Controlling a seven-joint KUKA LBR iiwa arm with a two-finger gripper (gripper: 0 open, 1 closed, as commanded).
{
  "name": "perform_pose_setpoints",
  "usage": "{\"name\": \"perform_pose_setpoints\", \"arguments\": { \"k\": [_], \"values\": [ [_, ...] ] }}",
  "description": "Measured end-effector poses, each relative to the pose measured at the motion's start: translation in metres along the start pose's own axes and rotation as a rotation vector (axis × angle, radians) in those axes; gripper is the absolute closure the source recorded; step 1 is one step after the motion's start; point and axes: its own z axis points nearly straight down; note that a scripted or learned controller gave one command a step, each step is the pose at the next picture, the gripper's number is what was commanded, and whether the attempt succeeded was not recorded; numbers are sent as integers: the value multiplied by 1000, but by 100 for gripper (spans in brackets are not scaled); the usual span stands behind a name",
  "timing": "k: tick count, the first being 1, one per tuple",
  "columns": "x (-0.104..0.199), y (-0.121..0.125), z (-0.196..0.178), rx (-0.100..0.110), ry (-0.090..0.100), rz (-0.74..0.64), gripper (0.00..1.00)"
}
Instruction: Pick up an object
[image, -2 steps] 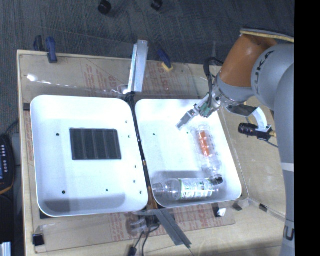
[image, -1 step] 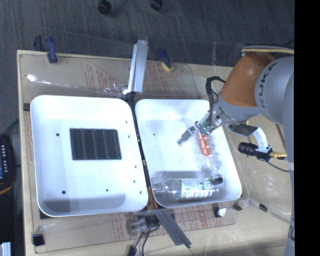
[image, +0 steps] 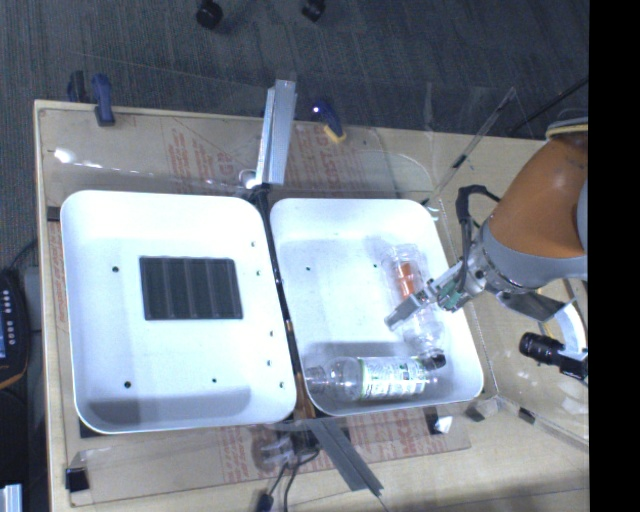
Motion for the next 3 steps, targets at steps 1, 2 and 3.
{"name": "perform_pose_setpoints", "arguments": {
  "k": [1, 2, 3],
  "values": [
    [-16, 27, -35, 0, 0, 16, 0],
    [-35, 70, 4, 2, 0, 13, 0],
    [-43, 92, 26, -2, -3, -131, 0]
  ]
}}
